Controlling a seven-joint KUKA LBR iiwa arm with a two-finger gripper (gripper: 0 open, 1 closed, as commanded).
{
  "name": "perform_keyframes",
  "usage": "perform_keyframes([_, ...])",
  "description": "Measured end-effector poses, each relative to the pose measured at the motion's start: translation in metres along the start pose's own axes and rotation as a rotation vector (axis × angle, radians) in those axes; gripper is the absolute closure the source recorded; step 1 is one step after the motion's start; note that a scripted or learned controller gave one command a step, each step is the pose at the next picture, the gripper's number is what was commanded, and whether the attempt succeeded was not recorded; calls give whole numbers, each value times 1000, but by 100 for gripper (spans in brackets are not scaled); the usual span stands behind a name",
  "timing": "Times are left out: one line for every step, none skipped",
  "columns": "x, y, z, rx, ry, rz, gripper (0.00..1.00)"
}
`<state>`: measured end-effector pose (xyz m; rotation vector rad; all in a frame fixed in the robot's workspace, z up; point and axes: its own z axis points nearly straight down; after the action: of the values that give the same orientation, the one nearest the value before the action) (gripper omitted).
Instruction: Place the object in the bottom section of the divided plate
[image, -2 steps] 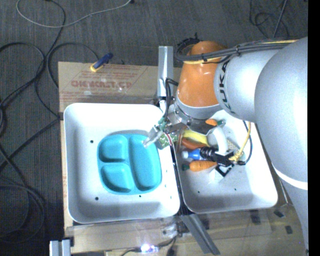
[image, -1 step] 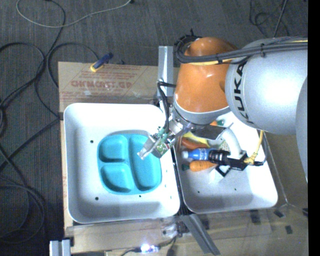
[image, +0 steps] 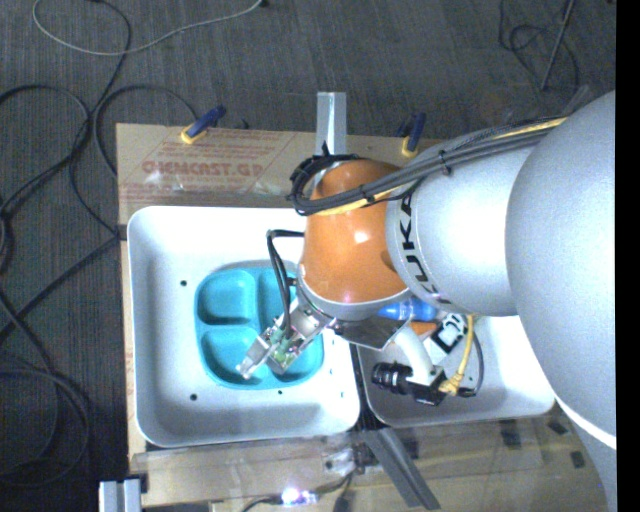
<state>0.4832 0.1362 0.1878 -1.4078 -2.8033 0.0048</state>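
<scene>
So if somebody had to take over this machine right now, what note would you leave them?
Claw: low over the bottom section of the blue plate, which lies in the left bin. I cannot tell whether it is open or shut.
A small green piece shows at the claw. It is unclear whether this is the object.
Right bin: blue and orange things, partly under the arm.
Done: claw is at the right section.
Left: check that the object lies there, then lift clear.
</scene>
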Motion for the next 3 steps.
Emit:
perform_keyframes([-44, 143, -59, -2, -4, 12, 0])
perform_keyframes([-44, 144, -67, 1, -8, 12, 100])
perform_keyframes([-42, 41, -73, -1, -4, -29, 100])
